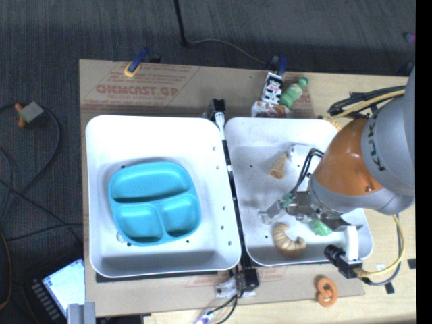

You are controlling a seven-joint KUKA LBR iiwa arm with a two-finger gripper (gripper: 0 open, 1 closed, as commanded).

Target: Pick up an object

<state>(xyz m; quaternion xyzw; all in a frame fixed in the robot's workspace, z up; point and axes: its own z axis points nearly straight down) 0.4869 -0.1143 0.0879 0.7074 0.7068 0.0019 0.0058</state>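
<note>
Since the task just says grab an object, the closest candidate looks like the tan croissant-shaped toy pastry [288, 239] lying near the front edge of the right white plastic bin [253, 137], just below the gripper [295, 206]. I'd guess it's light, a bit squishy and rounded, so pinching across the middle of the curve seems safest. Can't tell from this angle whether the gripper is open or closed. A small tan cone-shaped piece [278, 167] sits further back in that bin, and a green bit [320, 229] is beside the arm. Bin floor looks smooth and slick. The left white bin [101, 130] holds a blue divided plastic tray [154, 201]. Worktop is brown board over dark carpet.
</note>
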